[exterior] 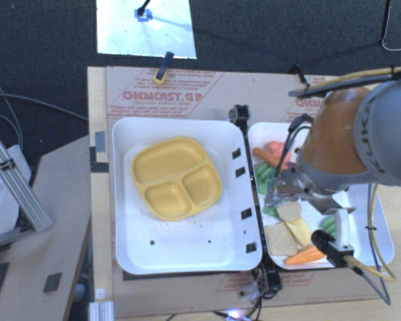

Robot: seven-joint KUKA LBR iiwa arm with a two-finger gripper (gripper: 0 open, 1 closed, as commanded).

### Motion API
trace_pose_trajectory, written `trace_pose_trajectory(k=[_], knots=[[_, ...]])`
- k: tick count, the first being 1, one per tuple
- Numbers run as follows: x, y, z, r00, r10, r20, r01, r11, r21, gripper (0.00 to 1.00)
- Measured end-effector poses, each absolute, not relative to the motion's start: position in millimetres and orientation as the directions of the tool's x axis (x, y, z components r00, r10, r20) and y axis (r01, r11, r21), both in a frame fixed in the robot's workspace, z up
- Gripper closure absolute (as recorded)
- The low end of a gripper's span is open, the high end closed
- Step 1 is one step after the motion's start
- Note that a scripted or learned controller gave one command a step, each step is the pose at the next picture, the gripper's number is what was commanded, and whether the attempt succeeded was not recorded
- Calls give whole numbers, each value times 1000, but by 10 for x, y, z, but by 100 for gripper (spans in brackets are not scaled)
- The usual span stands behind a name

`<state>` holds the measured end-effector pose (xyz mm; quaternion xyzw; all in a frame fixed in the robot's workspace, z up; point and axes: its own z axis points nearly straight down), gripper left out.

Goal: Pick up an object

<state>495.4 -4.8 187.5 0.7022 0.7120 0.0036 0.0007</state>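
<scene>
Food pieces crowd the right bin (pixel 385 236): an orange carrot (pixel 269 156) near its far edge, green pods (pixel 264 176) below that, a pale slice (pixel 289 211) and a yellow strip (pixel 299 231) in the middle, a tan bread slice (pixel 281 239) and a second carrot (pixel 302 255) at the near edge. The arm (pixel 351 136) reaches in from the right and covers much of this bin, and its pincer (pixel 284 191) sits low among the pods and the pale slice; whether it is clenched or released cannot be told, since the wrist blocks it. A dark fitting (pixel 329 245) lies across the near corner, seemingly part of the arm. The left bin (pixel 180 246) holds a yellow divided tray (pixel 177 177). Both bins rest on the worktop (pixel 170 95).
</scene>
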Motion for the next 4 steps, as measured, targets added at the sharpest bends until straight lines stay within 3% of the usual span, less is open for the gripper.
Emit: trace_pose_trajectory(k=[1,2,3,4], knots=[[4948,-110,1844,-3,1000,0,1000,3,2,0],[4868,-529,1842,2,1000,0,1000,-2,2,0],[4871,-977,816,4,1000,1,1000,-4,2,0],[5460,-891,851,-6,1000,-1,1000,6,7,0]])
